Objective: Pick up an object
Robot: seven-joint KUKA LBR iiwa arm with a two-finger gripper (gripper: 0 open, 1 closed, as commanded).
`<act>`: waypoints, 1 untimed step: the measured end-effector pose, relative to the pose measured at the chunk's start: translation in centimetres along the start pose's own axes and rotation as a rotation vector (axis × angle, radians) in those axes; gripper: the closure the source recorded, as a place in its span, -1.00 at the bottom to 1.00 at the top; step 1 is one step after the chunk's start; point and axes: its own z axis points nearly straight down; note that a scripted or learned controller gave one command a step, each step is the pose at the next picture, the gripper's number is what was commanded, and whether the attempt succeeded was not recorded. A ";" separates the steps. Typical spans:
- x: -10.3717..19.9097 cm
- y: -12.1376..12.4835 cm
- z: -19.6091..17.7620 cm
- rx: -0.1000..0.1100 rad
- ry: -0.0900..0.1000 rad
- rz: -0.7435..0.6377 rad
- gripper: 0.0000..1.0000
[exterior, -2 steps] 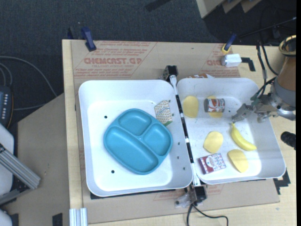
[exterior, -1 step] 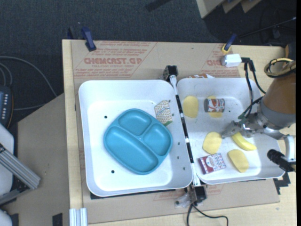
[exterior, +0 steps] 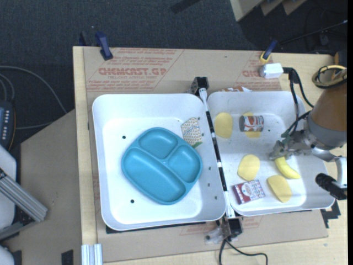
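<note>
The right bin (exterior: 265, 99) holds several small items. A pale yellow piece (exterior: 223, 125) and a small can (exterior: 252, 123) lie on its far side. Another yellow piece (exterior: 249, 166), a yellow banana-like item (exterior: 288, 168), a yellow block (exterior: 280, 187) and a red packet (exterior: 249, 192) lie nearer the front. My gripper (exterior: 280, 150) is low in this bin, right at the upper left end of the banana-like item. I see nothing lifted off the bin floor.
The left bin (exterior: 110, 120) holds a blue divided plate (exterior: 161, 164) and a small patterned packet (exterior: 191, 130) by its right wall. A black divider (exterior: 212, 142) runs between the bins. Cables (exterior: 292, 87) trail at the right bin's far right corner.
</note>
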 end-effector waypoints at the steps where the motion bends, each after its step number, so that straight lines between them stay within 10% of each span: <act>1: 7.1 2.1 1.0 0.002 0.002 -0.003 1.00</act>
